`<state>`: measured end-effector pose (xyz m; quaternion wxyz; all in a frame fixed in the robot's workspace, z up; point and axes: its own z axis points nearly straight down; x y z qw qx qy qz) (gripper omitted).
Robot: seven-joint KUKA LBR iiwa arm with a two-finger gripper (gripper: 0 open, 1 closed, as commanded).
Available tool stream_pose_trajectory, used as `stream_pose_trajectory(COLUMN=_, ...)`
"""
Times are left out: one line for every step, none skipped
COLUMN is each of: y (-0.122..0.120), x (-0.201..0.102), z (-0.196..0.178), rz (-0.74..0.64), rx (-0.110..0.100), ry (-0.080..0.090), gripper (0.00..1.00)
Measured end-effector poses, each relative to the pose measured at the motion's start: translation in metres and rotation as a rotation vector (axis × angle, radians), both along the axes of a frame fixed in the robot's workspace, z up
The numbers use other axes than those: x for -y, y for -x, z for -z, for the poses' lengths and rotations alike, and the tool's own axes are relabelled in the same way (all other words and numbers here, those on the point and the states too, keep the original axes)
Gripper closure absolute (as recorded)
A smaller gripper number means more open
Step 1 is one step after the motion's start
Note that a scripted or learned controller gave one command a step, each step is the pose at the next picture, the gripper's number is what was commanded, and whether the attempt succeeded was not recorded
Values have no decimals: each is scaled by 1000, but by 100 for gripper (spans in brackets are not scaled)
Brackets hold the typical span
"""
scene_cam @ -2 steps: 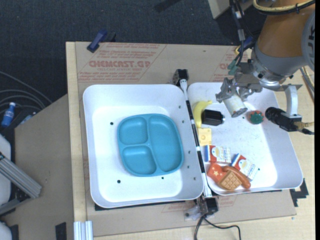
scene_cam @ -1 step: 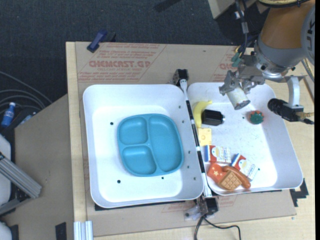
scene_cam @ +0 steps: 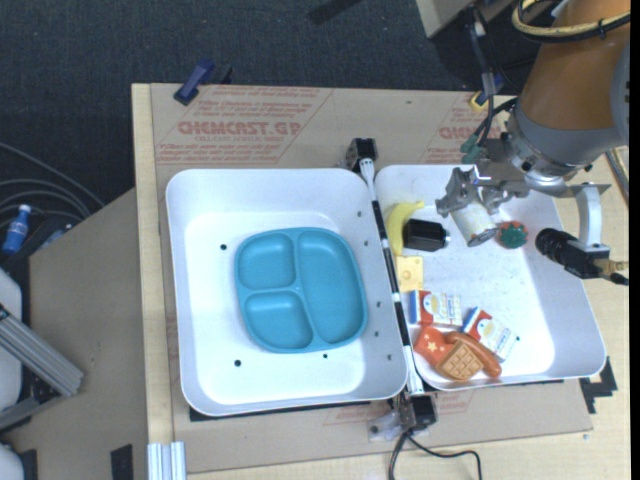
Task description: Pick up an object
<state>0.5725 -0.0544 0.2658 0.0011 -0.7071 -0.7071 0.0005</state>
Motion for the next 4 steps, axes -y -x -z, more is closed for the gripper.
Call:
stream_pose_trajectory(y=-46, x=30, z=13, rz=1, rx=4, ry=2, gripper=100)
stream_pose_trajectory(y=-94, x=19, z=12, rz=-1, rx=4, ry=1, gripper=100)
stream_pose_trajectory(y=-49, x=-26, z=11, rz=-2, rx=0, ry=0, gripper=100)
stream_pose_trajectory(y=-94, x=-22, z=12, rz=-2, rx=4, ry=1, gripper=100)
